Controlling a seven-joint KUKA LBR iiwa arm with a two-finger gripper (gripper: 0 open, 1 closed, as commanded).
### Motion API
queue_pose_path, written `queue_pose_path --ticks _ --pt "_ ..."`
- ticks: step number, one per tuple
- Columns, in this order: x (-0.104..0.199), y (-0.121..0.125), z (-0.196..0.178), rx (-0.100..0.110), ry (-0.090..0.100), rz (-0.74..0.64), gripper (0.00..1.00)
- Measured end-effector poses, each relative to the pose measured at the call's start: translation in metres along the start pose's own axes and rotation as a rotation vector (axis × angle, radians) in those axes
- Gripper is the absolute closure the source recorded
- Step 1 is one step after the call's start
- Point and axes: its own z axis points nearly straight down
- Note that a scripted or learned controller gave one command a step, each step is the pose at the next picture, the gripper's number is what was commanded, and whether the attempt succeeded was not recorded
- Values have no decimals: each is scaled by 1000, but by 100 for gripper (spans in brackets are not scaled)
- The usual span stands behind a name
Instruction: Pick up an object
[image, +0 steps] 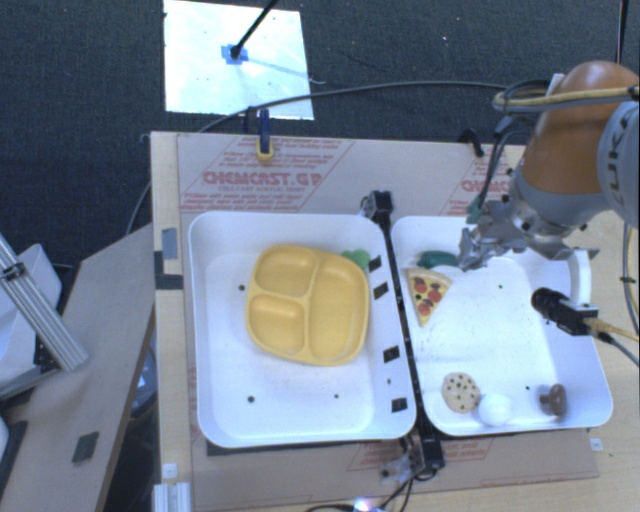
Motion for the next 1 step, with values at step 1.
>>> queue_pose_path --ticks 1 --pt "49 -21 14 1 1 0 100"
